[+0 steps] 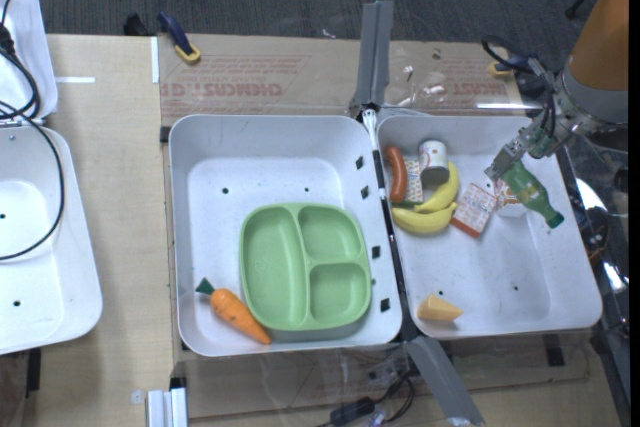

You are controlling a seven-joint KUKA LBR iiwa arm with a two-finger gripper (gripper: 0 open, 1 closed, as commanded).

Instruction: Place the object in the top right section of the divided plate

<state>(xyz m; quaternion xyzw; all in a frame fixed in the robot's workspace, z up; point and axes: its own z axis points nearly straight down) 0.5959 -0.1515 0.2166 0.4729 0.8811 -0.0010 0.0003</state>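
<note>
The light green divided plate (268, 267) lies in the left bin, towards its front, and all of its sections are bare, including the top right one (331, 233). My gripper (512, 158) hangs over the far right part of the right bin. Directly below it and a little to the right lies a green bottle (534, 197), tilted, its upper end touching or almost touching the gripper. From this view I cannot say whether the bottle is held.
The right bin (520, 310) also holds a banana (430, 212), a red sausage (397, 173), a small can (432, 155), a red and white packet (474, 210) and a yellow wedge (438, 309). A carrot (236, 311) lies left of the plate in the left bin (200, 185).
</note>
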